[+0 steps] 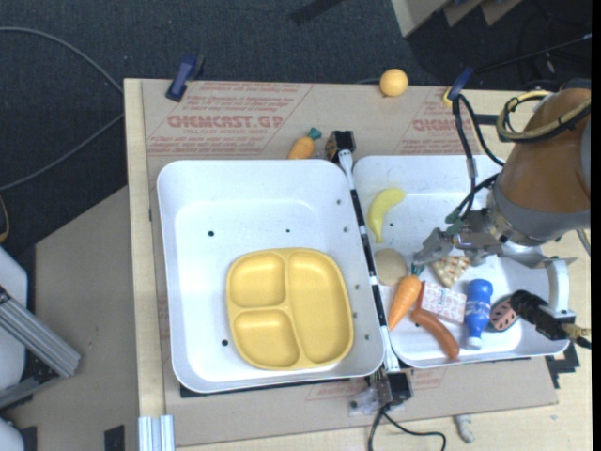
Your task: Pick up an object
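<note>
Carrot [405, 298] lies in the right bin [413, 172], against the divider, beside a wrapped candy [441, 303] and sausage [438, 332]. The hand [449, 244] hovers just above-right of the carrot; whether it is apart, I cannot tell. Descend squarely; clutter and divider leave little room.

Arm [543, 172] low, wrist angled leftward
</note>
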You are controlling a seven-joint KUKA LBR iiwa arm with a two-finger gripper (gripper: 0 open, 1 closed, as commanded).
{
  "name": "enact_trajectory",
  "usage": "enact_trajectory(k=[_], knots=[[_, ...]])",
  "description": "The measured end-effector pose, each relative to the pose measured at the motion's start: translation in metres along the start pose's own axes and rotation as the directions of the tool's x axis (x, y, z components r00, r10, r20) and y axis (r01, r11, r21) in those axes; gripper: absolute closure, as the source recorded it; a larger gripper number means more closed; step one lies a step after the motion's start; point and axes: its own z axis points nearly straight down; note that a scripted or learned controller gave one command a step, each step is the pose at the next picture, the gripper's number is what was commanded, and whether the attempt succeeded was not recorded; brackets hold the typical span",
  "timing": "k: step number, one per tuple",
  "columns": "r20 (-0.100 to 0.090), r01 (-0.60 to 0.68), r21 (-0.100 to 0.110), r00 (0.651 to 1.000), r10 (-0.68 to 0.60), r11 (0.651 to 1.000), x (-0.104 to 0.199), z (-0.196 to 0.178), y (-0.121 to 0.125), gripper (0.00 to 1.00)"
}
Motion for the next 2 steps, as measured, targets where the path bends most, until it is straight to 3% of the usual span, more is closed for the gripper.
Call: enact_trajectory(k=[1, 2], knots=[[0.001, 0.001, -0.01, 1.0, -0.001, 1.0, -0.001, 0.085, -0.002, 0.0], [-0.001, 0.0, 0.0, 1.0, 0.0, 1.0, 0.009, 0.088, -0.016, 0.0]])
